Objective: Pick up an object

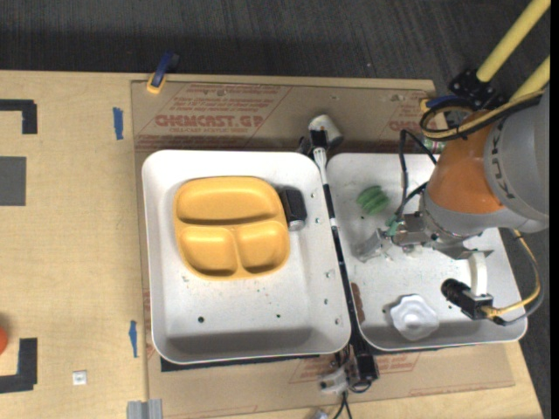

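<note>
Small green ribbed plastic object [373,199] lies in the right white bin [498,321], near its back wall, just up-left of the two-finger gripper [380,241]; whether the gripper is open cannot be told. White round cap-like object [412,314] sits toward that bin's front; yellow three-compartment tray [232,225] and a dark block [293,206] occupy the left white bin [236,330].

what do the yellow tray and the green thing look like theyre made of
Yellow tray: likely molded plastic, smooth with a soft sheen and rounded compartments. Green thing: looks like ridged plastic or rubber, but too small to tell for sure.
</note>
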`<state>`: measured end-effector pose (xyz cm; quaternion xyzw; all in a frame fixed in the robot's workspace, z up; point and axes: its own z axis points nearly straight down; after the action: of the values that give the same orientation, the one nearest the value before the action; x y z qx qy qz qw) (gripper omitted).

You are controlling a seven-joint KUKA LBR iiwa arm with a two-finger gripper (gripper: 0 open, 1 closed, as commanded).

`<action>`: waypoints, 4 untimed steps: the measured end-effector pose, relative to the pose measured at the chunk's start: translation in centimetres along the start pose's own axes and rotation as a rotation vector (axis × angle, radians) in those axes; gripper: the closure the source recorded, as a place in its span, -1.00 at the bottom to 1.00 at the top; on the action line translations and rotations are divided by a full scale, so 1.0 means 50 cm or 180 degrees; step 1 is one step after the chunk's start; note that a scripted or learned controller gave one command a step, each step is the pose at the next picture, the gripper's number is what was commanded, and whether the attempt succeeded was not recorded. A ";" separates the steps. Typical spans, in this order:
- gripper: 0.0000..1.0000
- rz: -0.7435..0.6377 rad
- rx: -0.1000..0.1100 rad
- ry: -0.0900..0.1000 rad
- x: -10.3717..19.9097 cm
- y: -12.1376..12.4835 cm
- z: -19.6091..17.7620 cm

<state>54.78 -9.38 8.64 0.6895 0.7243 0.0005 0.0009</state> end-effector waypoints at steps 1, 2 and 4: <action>-1.00 0.0001 0.0000 0.0000 -0.001 0.000 0.000; -1.00 -0.0449 0.0009 0.0005 -0.002 -0.138 0.003; -1.00 0.1512 0.0004 -0.0004 -0.167 -0.068 -0.133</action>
<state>51.78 -17.90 15.27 0.8406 0.5417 -0.0001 0.0008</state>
